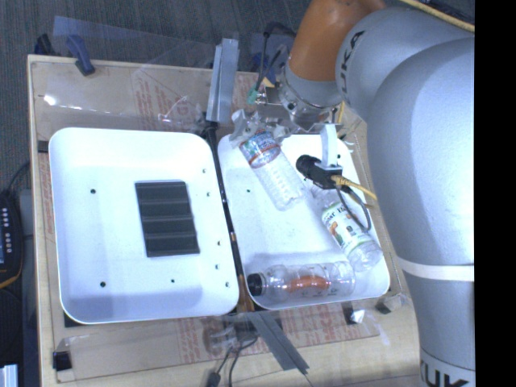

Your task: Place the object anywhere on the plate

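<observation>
Along the near edge of the counter point(145, 341), two shallow white bins are sitting side by side. In the right bin point(266, 232), a black-capped bottle point(302, 280) is lying on its side against the near wall. Its cap is pointing toward the left bin, and something orange is showing through its clear body.

Just beyond it, along the right wall of the same bin, a labelled bottle point(348, 232) is lying lengthwise. Its near end is coming close to the black-capped bottle.

In the left bin point(97, 240), a dark ribbed plate point(167, 218) is lying flat around the middle of the white floor, with bare floor on every side of it.

Farther back in the right bin, a far bottle point(274, 172) of clear plastic with a bluish label is lying on a diagonal. Its body is running toward the bin's middle and its upper end is pointing at the far left corner. All three bottles are sitting in the right bin, well apart from the plate.

The pincer point(254, 126) is hanging over that far left corner, right at the upper end of the far bottle. From this angle it is not possible to tell whether the pincer is open, closed or gripping the bottle.

Behind it, the grey arm point(403, 135) is reaching in from the right, and its orange band point(326, 22) is showing above the wrist, over the far edge of the counter.
</observation>
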Action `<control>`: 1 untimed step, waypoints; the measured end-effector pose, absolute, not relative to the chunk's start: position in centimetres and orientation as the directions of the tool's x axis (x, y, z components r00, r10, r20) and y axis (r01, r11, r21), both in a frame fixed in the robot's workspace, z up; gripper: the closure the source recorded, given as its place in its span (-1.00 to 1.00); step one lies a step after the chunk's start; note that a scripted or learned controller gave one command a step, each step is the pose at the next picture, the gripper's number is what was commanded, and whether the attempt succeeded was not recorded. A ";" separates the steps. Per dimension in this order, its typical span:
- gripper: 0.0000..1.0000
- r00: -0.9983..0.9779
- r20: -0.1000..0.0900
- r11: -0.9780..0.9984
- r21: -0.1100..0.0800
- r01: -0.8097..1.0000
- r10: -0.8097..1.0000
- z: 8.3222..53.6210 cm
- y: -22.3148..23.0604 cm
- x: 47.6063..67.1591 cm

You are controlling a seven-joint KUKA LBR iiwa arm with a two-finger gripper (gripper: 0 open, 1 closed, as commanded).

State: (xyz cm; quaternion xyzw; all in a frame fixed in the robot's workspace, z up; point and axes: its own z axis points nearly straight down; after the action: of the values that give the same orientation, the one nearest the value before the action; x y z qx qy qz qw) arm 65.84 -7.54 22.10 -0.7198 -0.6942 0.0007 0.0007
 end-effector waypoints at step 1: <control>1.00 -0.194 0.000 0.194 -0.001 0.981 0.981 24.8 -2.7 64.6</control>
State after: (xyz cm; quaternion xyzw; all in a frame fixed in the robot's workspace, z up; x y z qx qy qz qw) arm 64.56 -2.67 24.78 -0.6347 -0.7728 0.0004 0.0004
